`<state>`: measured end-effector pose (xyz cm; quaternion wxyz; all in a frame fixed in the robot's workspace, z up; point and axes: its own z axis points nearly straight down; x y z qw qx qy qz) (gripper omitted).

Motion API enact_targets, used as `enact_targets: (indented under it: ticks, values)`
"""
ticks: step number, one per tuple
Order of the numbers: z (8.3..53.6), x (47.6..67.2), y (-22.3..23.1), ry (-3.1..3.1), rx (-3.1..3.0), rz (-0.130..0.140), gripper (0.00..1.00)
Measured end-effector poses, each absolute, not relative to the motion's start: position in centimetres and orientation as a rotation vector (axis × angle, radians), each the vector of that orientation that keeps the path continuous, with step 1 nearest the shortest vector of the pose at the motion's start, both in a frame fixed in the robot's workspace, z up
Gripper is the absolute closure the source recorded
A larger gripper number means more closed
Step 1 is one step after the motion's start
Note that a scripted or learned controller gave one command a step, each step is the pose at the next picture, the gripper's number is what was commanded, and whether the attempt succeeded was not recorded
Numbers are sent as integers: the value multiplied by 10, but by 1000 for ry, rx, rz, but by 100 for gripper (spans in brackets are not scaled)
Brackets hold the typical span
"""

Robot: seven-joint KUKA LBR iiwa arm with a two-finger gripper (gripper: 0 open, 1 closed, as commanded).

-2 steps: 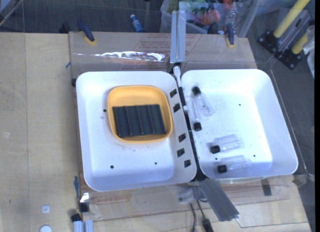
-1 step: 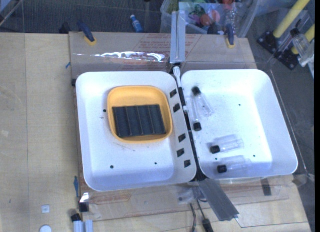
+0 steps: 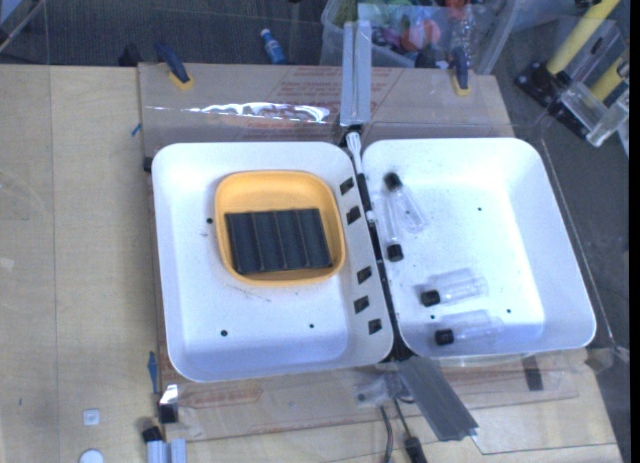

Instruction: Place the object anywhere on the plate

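Nearest me, along the front edge of the right bin [image 3: 560, 251], lies a clear vial [image 3: 466, 332] with a black cap; a second vial [image 3: 452, 288] sits just behind it, and a third vial [image 3: 399, 213] rests near the bin's left wall. The yellow plate [image 3: 232, 191] sits in the left bin [image 3: 180, 251], already carrying a dark ribbed block [image 3: 279, 241]. Of the jaws I cannot tell anything from where I stand. My worry is the vials themselves: round, slick and see-through, they could roll off a pinch, and on the plate one might skid off the block.
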<state>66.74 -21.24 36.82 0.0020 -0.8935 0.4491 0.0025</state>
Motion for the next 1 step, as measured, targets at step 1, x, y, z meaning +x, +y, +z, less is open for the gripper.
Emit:
enact_targets:
  ticks: [1]
  values:
    - [435,668,-213,1139,-2923,-4,100]
